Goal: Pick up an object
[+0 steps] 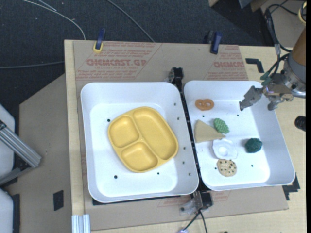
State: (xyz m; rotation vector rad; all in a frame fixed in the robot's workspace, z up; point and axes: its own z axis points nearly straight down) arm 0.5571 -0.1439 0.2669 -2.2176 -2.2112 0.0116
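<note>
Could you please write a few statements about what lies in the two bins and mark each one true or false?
1. The yellow divided plate lies in the left bin. True.
2. The pretzel sits on the yellow plate. False: it lies in the right bin.
3. The cookie lies nearer the camera than the fried egg. True.
4. The end effector grips the dark green broccoli. False: the broccoli lies apart from it.

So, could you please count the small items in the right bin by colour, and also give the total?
Orange-brown: 1, the pretzel
Green: 2, the light green piece and the dark green piece
Tan: 2, the wedge and the cookie
White: 1, the fried egg
Total: 6
</note>
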